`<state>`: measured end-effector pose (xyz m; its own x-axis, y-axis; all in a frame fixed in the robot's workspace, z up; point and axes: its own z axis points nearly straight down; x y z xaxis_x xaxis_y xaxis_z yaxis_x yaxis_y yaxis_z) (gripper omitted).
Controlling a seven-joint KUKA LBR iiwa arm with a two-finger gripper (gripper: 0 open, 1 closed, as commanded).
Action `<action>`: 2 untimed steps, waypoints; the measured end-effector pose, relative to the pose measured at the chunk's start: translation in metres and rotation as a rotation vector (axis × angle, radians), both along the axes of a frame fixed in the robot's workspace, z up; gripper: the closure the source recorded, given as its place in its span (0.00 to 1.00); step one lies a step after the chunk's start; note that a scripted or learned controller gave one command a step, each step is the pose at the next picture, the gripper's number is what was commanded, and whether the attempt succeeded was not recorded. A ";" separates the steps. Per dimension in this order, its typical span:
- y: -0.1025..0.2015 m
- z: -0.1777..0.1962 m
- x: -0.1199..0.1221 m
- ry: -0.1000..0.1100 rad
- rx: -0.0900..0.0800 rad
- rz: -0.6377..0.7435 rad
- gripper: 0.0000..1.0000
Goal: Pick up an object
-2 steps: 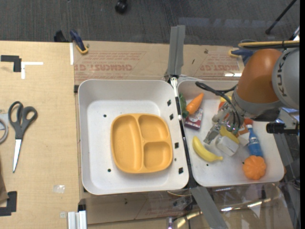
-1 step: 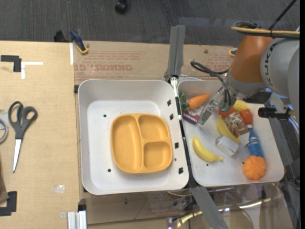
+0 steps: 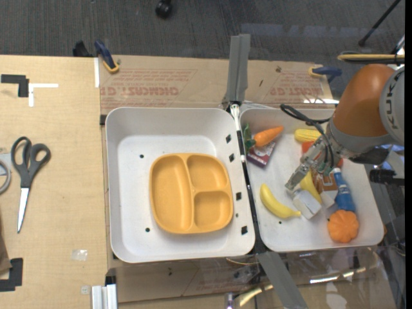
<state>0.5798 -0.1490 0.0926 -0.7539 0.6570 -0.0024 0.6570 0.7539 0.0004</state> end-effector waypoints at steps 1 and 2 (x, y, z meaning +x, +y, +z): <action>0.000 0.010 0.001 -0.003 -0.002 0.002 1.00; 0.092 0.100 0.040 -0.001 0.001 -0.063 1.00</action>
